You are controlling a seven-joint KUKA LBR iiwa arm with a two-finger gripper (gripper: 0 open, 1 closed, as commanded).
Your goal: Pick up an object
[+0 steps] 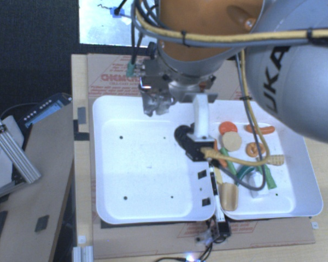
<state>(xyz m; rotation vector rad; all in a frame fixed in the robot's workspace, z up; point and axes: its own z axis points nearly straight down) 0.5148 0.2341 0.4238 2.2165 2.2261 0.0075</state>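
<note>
your gripper (156, 103) hangs over the far edge of the left bin (142, 171), and you cannot tell whether it is open or closed. the pickable things lie apart from it in the right bin (296, 196): a red disc (228, 127), a tan disc (232, 141), green sticks (268, 177), a tan scoop (228, 196).

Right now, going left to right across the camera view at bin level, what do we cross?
Left bin → gripper → red round piece → orange slice → right bin's outer rim. Other pieces overlap these in the order, so I left them out.
</note>
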